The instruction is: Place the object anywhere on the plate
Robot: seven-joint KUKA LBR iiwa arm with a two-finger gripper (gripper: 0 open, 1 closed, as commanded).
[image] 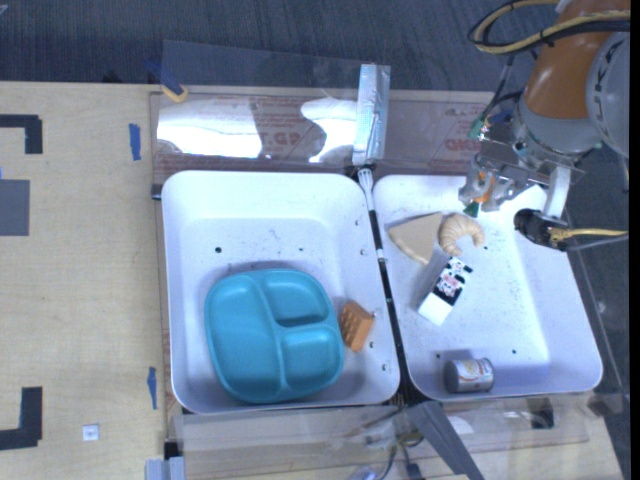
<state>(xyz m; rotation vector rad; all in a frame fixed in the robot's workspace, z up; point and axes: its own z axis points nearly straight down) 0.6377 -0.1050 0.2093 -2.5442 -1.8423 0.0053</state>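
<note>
A blue divided plate point(272, 334) lies in the left bin point(190, 218), toward its front. Touching the plate's right rim is a small orange-brown chunk point(356, 324). In the right bin point(560, 318) a croissant point(461, 231) rests on a tan wedge point(413, 236). Just in front of them lies a white carton with black markings point(446, 290). A grey can point(468, 373) lies on its side near the front wall. My gripper point(481, 194) hangs over the back of the right bin, just behind and above the croissant. I see nothing clearly held in it.
A divider wall point(380, 268) separates the two bins. A shiny clear panel point(260, 128) and a metal post point(370, 113) stand behind the left bin. A yellow cable and black connector point(545, 228) hang off the wrist over the right bin's back right.
</note>
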